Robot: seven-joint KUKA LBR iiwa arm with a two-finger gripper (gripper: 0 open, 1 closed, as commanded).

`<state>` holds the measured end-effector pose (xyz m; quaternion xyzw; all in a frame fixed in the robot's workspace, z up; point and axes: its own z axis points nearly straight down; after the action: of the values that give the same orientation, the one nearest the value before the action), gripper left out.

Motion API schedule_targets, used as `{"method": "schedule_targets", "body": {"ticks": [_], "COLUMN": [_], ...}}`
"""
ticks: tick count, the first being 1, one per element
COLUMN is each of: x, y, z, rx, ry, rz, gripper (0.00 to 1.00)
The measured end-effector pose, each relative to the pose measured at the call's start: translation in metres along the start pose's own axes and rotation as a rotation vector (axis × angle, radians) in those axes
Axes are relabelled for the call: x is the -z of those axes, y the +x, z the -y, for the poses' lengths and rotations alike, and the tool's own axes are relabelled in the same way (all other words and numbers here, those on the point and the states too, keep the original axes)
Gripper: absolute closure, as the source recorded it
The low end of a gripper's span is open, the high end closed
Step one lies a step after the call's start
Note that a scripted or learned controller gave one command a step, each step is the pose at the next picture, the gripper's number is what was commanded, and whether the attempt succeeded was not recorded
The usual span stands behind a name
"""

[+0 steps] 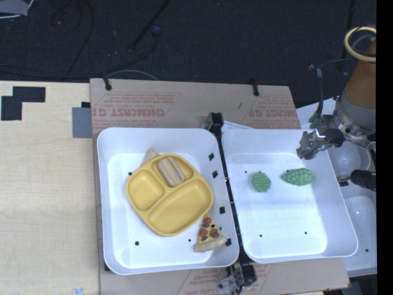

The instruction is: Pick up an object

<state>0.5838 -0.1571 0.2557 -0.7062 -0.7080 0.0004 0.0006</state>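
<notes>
Gripper (310, 145) sits over the upper right edge of the right bin (279, 241), just beside the elongated green bumpy object (298, 177); nothing seen held. State of the fingers: cannot tell, too dark and small.

Right bin also holds a round green bumpy object (261, 181). Left bin (113, 226) holds a yellow divided plate (170, 195) carrying a tan bread-like piece (171, 171), plus a pizza slice toy (210, 235) beside the plate.

Judgement: pick not yet made; descent, closing and lift remain.

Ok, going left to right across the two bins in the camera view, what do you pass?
Yellow divided plate → pizza slice → round green piece → longer green piece → gripper.
</notes>
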Motion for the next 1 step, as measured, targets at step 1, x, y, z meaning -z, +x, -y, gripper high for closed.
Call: {"method": "schedule_targets", "body": {"ticks": [1], "x": [0.002], "y": [0.0536], "z": [0.0033], "rx": [0.002], "ry": [0.002], "rz": [-0.002], "gripper": [1.0]}}
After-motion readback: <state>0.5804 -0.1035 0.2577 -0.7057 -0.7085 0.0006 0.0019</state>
